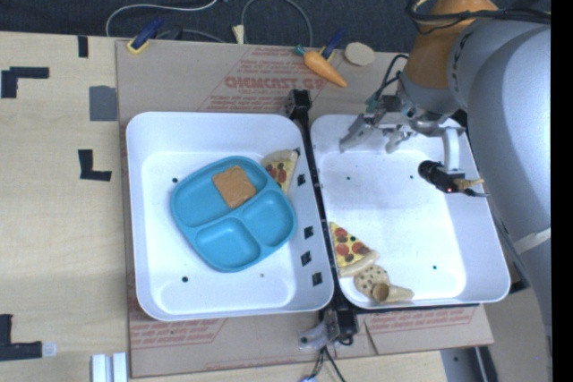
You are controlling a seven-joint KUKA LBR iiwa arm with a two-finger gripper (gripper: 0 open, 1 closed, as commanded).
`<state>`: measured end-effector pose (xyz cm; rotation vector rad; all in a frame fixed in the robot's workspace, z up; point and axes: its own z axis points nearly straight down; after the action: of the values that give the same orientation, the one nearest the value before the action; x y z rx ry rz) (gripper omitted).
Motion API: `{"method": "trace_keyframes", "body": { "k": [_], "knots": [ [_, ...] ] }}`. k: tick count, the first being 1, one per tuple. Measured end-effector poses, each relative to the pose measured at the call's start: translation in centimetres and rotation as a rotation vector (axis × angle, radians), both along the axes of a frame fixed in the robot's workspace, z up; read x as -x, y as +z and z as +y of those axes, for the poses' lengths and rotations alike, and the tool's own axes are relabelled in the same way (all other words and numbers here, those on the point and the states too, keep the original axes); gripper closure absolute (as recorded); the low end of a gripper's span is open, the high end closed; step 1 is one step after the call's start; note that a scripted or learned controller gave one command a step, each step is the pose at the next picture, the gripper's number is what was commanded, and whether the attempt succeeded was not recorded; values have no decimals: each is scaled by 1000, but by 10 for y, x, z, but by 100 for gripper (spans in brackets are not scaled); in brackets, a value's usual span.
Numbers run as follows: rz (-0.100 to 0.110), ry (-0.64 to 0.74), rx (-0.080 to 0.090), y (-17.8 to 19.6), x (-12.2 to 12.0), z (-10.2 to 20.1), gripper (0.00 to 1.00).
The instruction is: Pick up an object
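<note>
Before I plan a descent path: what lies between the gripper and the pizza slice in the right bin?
In the camera view, bare white bin floor lies between the grey two-finger gripper and the toy pizza slice; nothing stands on that stretch.

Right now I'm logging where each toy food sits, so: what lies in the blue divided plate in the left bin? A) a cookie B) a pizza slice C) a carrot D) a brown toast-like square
D: a brown toast-like square rests in the upper compartment of the blue divided plate; the carrot lies on the cardboard behind the bins, and the cookie lies in the right bin.
</note>
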<state>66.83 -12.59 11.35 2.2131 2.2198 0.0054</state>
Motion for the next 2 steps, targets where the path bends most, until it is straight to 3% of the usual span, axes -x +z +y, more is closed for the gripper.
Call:
{"method": "trace_keyframes", "body": {
  "k": [1, 2],
  "knots": [
    [9, 1, 3, -29, 0, 28, 0],
    [8, -3, 4, -28, 0, 29, 0]
  ]
}}
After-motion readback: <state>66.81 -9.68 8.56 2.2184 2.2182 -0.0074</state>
